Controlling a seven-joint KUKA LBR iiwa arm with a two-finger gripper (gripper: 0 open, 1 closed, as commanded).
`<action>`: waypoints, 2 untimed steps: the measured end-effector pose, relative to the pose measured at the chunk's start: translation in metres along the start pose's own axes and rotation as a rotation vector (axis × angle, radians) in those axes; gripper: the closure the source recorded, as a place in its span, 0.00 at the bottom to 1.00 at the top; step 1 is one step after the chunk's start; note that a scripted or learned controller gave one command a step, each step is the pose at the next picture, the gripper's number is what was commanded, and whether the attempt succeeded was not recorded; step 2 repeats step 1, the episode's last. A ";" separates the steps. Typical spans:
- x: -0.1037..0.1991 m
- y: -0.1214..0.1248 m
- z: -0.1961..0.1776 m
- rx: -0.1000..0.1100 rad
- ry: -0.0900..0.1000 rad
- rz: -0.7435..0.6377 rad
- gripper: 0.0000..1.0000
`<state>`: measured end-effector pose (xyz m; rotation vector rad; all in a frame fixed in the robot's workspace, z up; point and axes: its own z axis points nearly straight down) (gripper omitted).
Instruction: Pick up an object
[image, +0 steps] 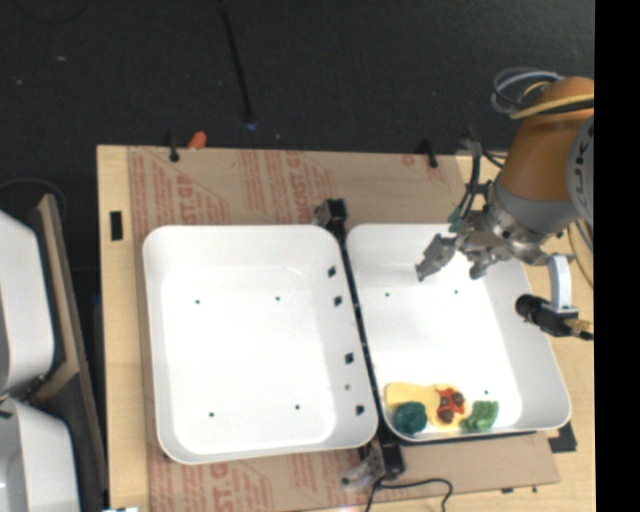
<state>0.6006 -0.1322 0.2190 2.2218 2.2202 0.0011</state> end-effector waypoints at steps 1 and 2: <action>-0.024 -0.052 -0.003 0.001 -0.001 0.003 0.00; -0.024 -0.052 -0.003 0.001 -0.001 0.003 0.00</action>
